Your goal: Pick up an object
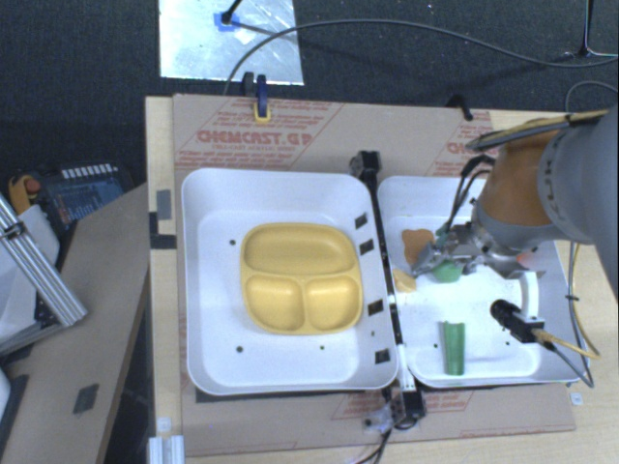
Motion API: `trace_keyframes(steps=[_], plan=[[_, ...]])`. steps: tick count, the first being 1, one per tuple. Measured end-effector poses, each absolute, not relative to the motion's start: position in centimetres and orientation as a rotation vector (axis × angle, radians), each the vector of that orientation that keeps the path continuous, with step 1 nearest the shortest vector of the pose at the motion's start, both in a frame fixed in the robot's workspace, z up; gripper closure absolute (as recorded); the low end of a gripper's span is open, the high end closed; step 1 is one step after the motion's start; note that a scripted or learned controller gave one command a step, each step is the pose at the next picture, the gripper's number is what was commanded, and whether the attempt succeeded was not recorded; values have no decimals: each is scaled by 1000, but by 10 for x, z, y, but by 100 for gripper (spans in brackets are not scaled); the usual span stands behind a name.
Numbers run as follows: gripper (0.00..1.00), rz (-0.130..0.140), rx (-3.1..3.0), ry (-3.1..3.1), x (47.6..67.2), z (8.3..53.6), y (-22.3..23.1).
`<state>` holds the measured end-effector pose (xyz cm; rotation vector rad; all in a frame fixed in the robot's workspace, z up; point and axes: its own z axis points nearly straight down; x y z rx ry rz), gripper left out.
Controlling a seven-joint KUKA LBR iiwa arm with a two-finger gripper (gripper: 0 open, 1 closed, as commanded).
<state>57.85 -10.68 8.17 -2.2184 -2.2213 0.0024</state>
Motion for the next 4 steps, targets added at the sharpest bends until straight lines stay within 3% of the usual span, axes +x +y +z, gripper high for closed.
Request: trace_keyframes(steps=[1,2,4], plan=[[100,-3,-2222,-2225,580,95,-107],[100,-6,-2220,-2230,587,141,-104],[100,-4,-2218,-2229,579,222,-103]])
